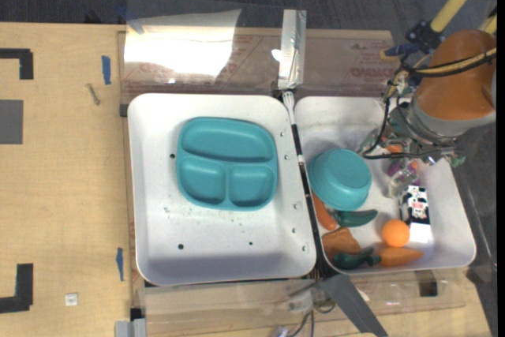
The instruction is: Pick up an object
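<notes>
The right bin point(461, 237) holds several objects. A teal bowl point(341, 176) lies at its left side. An orange ball point(395, 233) and a carrot point(401, 255) rest near the front. A small black-and-white box point(416, 205) sits on the right. Orange and green toy vegetables point(341, 237) lie below the bowl. My gripper point(406, 160) hangs low over the bin's upper right part, under the orange band point(454, 87), just above a small pinkish item point(401, 168). Wrist and cables hide its tip.
The left bin point(150, 193) carries a teal divided plate point(226, 162). A clear plastic sheet point(185, 51) and a metal strip point(292, 47) stand behind the bins. The wooden bench point(55, 170) stretches to the left. The bin walls meet at the middle.
</notes>
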Controlling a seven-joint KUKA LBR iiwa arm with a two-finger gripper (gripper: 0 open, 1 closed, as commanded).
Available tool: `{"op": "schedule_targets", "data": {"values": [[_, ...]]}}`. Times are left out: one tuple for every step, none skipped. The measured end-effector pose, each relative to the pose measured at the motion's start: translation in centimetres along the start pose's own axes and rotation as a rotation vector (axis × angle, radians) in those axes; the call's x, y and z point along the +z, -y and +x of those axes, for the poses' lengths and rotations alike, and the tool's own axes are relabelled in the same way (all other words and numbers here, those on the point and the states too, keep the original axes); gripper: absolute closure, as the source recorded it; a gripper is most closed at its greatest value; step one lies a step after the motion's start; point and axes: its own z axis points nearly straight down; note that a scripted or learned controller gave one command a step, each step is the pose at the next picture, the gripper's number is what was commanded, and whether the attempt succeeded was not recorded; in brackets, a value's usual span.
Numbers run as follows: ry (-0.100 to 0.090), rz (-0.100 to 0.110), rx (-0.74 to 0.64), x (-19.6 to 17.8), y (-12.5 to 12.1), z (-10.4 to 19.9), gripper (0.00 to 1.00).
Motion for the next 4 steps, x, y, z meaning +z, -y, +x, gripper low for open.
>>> {"op": "schedule_targets", "data": {"values": [[0.013, 0.006, 0.003, -1.4, 0.1, -0.4, 1.00], [0.007, 0.009, 0.084, -16.7, 6.9, -3.6, 1.00], [0.001, 0.000, 0.093, -0.1, 7.8, -2.8, 1.00], [-0.002, -0.003, 0.154, 0.0, 0.2, 2.1, 1.00]]}}
